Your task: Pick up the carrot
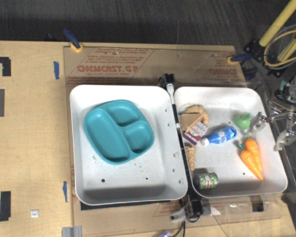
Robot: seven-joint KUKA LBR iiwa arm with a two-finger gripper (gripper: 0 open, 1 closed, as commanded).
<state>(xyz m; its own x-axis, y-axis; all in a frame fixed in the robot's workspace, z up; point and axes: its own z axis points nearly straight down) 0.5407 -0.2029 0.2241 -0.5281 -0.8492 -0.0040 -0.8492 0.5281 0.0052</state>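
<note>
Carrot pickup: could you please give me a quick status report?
End effector at right bin's right edge, above carrot. Carrot lying loose in right bin, not gripped. Green object just beyond carrot's top, close to end effector.

Table [29, 132]: tan board surface.
On it: two white bins, left bin [89, 181] and right bin [222, 95], stood side by side, touching.

Snack packets [195, 125] partly under the divider clamp [176, 127], labels unreadable

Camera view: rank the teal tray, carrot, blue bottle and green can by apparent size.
Largest to smallest:
1. teal tray
2. carrot
3. blue bottle, close to the carrot, so that pair is unsure
4. green can
</note>
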